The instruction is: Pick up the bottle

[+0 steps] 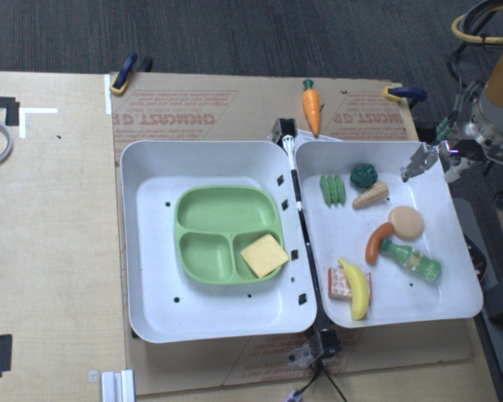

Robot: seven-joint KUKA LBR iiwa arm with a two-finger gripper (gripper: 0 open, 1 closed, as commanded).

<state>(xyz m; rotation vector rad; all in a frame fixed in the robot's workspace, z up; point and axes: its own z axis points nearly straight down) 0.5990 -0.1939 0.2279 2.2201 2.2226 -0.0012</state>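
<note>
Two shallow white bins (pixel 142 224), left holding green divided plastic tray (pixel 228 234) with yellow cheese slice (pixel 264 255), right holding green plastic bottle (pixel 412 258) lying near front-right corner beside orange sausage (pixel 377 242), metal gripper (pixel 425 159) above right bin's far-right rim, grip state unclear.

Beside the pale green divided plate (pixel 226 237) (a yellow block (pixel 264 255) sits on it), the right white bin (pixel 461 296) holds a translucent green bottle (pixel 411 259), an orange-red sausage (pixel 377 243), a yellow banana (pixel 357 288), and dark green broccoli (pixel 363 175). An orange carrot (pixel 311 107) lies beyond.
</note>
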